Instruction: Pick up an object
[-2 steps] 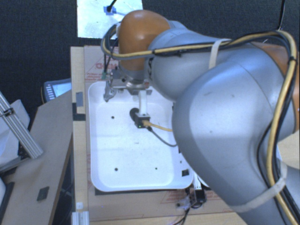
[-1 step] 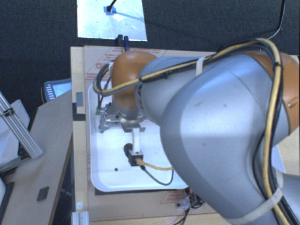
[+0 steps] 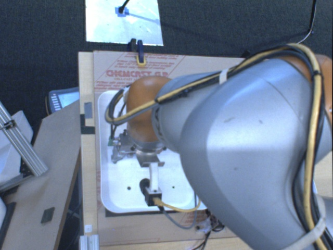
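Note:
My grey arm reaches in from the right and covers most of the bench. Its orange band [image 3: 143,105] hangs over the left white bin [image 3: 112,199]. The gripper [image 3: 123,146] sits just below the band, low over the bin's left part, and the wrist hides much of it. The arm hides the bin's back and right part. The bare part of the bin floor near the front shows just two small dark dots [image 3: 128,187].
The bin rests on a brown cardboard sheet [image 3: 138,69] with red print. A pale wooden bench surface [image 3: 54,155] lies to the left, with a metal rail [image 3: 21,145] on it. A shiny square plate [image 3: 122,14] lies at the back.

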### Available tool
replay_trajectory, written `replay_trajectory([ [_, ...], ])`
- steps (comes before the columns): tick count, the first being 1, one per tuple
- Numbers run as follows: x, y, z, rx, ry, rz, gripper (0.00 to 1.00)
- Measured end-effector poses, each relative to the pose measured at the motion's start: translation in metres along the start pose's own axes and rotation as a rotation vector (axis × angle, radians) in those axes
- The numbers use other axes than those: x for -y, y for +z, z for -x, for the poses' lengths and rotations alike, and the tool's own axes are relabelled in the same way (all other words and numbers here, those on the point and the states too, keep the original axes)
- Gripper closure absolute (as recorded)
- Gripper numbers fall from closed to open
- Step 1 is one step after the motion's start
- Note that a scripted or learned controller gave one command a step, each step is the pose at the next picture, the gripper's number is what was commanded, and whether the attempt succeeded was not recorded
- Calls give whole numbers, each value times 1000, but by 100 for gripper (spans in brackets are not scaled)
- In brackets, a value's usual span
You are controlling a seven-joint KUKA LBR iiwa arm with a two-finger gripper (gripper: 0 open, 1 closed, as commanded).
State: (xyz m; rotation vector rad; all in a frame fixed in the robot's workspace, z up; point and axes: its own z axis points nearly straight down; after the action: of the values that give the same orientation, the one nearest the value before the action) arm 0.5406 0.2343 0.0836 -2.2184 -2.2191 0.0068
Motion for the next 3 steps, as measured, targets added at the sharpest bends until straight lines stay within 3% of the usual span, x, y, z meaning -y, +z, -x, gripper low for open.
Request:
replay_trajectory([
  [1,-11,-122,0,-5,-3,15,0],
  [2,-10,-126,0,-2,-3,8,100],
  [3,-10,-125,0,-2,-3,7,0],
])
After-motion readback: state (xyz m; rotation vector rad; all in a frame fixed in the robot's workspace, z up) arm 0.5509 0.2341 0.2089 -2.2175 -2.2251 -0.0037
